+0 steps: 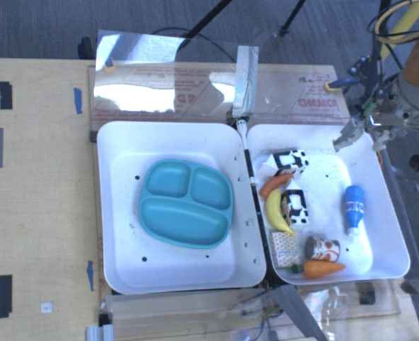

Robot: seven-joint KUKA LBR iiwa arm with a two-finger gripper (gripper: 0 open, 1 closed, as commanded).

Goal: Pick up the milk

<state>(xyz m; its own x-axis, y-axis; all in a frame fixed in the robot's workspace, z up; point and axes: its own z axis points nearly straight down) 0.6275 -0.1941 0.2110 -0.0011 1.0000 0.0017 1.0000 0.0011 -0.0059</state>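
Two small cow-patterned milk cartons lie in the right bin. One milk carton is near the bin's far left corner, and the other milk carton is lower, beside a banana. My gripper hangs over the far right rim of that bin, well to the right of both cartons. Its two fingers stand apart with nothing between them.
The right bin also holds a banana, a carrot, a blue bottle, a small can, a second carrot and a patterned packet. A teal divided plate lies in the left bin.
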